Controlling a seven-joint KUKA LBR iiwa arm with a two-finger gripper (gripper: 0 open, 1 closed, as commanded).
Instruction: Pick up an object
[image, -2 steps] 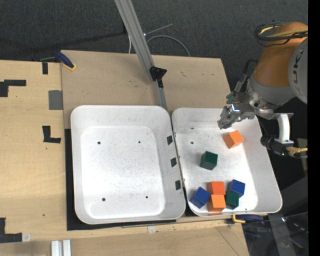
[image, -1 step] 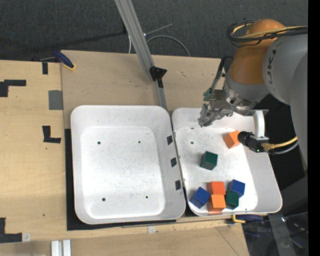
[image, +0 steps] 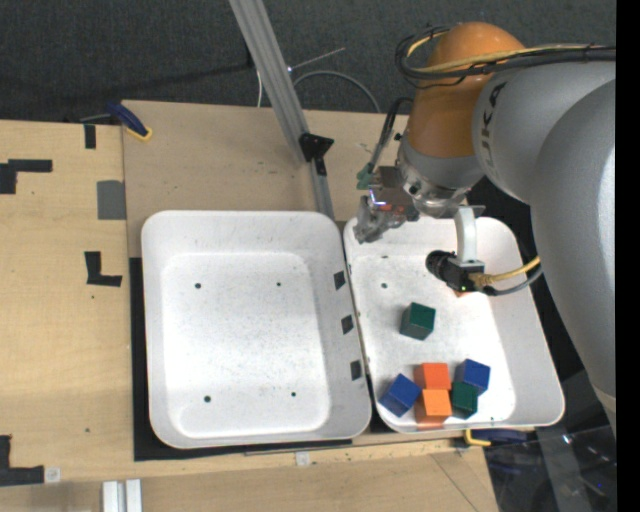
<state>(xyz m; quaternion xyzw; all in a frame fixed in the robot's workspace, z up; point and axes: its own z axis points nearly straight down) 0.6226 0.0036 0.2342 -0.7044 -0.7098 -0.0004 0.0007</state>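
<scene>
Blocks sit in right bin (image: 520, 330): green block (image: 419, 321) alone mid-bin, cluster (image: 437, 389) at near edge. Gripper (image: 372, 215) hovers over far-left corner; grip state can't tell. Risk: tight cluster blocks entry, corner wall collision.

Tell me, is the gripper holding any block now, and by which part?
Nothing is held. The gripper sits at the right bin's far corner, apart from the blocks.
</scene>
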